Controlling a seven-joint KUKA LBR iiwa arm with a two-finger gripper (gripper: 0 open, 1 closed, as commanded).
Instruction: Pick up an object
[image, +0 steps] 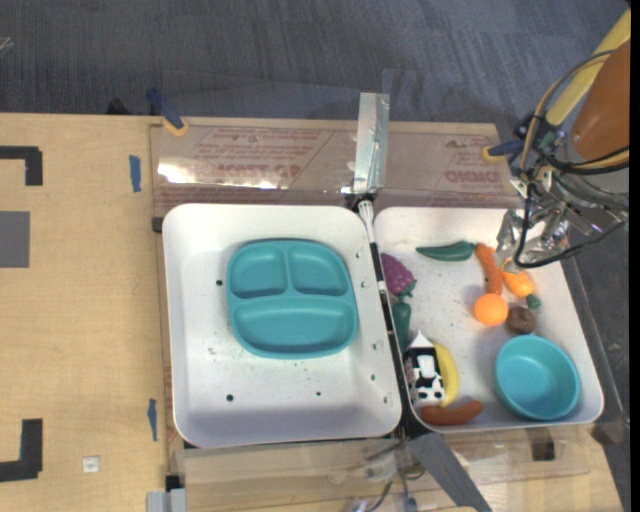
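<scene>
Sausage (452, 411) sits nearest, bin-corner — claw (528, 240) hovers over the carrots (497, 272), likely targeting; its state? Cannot tell.

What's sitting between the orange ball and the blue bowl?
In the camera view, a small brown lump lies between the orange ball and the blue bowl, just right of the ball and above the bowl's rim.

Two shallow white bins sat side by side: the left bin (190, 380) and the right bin (585, 330). There was one teal divided plastic plate (292, 298), one teal round bowl (538, 376), one orange ball (490, 309), one yellow banana (447, 372) and one green pepper (447, 252).
</scene>
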